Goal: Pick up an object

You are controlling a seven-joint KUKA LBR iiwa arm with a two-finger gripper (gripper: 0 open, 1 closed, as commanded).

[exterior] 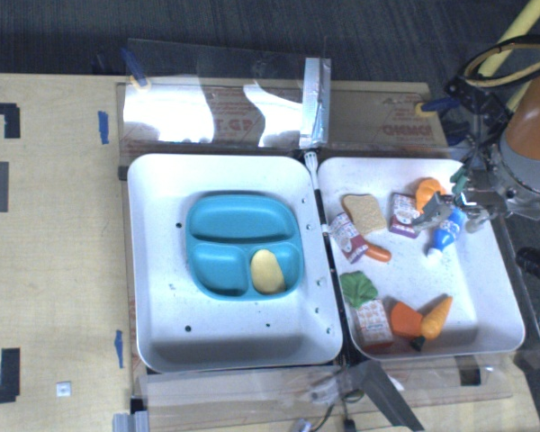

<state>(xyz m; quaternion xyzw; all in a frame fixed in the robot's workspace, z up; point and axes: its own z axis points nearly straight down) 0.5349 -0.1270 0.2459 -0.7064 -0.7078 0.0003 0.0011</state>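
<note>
the gripper [445,212] is being held low over the right bin [499,277], just beside a blue bottle [444,235] (whether its jaws are parted cannot be told). nothing is being lifted yet; grasping and raising are being left undone.

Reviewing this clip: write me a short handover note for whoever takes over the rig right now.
Gripper: low over the right bin's upper right area, next to a blue and white bottle and an orange piece. Nothing visibly between its fingers.
Things: right bin holds the toy food, including a bread slice, a green leafy piece and a carrot. Left bin holds a blue divided tray with a yellow lemon-like piece in its lower right compartment.
Done: arm positioned over the items.
Left: grasp one and lift it.
</note>
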